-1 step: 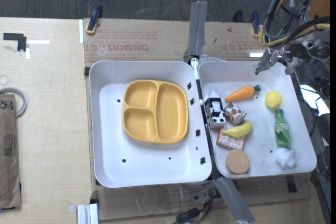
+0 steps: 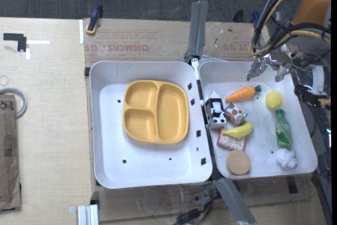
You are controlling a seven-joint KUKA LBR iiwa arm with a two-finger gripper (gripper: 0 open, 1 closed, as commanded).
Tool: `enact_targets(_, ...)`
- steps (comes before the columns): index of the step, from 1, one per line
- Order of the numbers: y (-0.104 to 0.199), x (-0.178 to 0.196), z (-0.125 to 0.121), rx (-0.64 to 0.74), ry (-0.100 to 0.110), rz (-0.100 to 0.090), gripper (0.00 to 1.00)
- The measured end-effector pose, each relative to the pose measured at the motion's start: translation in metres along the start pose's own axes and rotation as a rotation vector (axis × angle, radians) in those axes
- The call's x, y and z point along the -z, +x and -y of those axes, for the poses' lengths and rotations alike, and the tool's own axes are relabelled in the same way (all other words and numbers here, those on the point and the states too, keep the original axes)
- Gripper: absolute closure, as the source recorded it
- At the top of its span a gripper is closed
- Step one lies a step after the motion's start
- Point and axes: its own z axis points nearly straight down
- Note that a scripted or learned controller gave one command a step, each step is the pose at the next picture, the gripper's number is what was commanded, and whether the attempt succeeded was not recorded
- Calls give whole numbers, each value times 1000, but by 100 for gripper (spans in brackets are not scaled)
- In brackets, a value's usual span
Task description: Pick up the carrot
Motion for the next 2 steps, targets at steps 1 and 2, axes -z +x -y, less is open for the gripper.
enact_targets(1,5,-100,-23,489,-4,0,0)
enact_targets(2,41,-99,24,619,-5,0,0)
